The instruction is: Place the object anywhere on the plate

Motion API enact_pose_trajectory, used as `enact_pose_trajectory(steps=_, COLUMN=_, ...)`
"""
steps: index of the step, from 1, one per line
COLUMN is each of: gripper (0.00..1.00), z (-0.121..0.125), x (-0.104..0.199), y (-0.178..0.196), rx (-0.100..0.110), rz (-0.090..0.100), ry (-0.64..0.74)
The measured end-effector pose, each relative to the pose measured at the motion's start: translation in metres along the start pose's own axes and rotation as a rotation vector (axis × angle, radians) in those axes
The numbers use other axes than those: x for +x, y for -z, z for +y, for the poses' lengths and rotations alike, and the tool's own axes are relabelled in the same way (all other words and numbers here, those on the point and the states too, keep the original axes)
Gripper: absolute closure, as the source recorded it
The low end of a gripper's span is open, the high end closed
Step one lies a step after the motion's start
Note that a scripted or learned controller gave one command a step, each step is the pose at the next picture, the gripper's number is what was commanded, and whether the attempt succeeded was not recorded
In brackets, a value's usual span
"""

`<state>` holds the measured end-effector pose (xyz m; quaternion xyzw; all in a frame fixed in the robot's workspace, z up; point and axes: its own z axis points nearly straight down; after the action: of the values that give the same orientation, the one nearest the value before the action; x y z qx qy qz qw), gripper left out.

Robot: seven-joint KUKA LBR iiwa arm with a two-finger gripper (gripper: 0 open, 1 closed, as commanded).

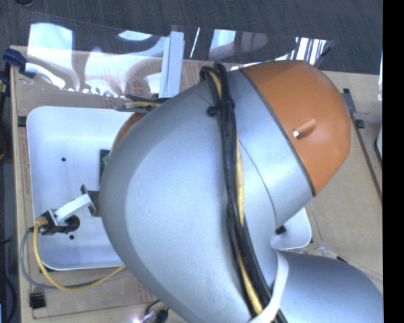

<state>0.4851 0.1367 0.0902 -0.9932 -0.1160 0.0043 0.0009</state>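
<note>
- Dark grey carpet (256, 5) lies beyond the bench, and a clear plastic screen (121, 49) stands along the bench's far edge, catching bright reflections.
- Pale wood of the bench (353, 180) shows on the right and as a strip along the near left.
- The left bin (47, 147) sits open to the camera on its left half, with its white floor bare apart from one small dark speck (64, 159).
- Of the right bin (297, 233), just a rounded white corner peeks out below the arm.
- The arm (175, 200) crosses from the lower right and covers the middle of the view. Its orange band (303, 123) is at the upper right, and black and yellow cables (230, 180) run down its grey shell.
- An orange-brown sliver (124, 130) shows at the arm's upper-left edge, inside the left bin. It may be the plate's rim, though too little is visible to be sure.
- Just below it, touching the arm's outline, is a small dark green object (104, 159).
- Its visible edge runs up and down the view. With the rest covered by the arm, its true long axis and which way it points cannot be told.
- Whether the gripper is open or closed, and whether it has hold of anything, cannot be told from this angle.
</note>
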Motion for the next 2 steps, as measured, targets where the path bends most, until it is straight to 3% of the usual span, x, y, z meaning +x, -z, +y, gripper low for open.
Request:
enact_pose_trajectory(steps=1, gripper=0.0, z=0.028, x=0.001, y=0.0, rx=0.001, rz=0.0, ry=-0.022)
enact_pose_trajectory(steps=2, gripper=0.0, z=0.063, x=0.008, y=0.218, rx=-0.002, rz=0.01, ry=0.15)
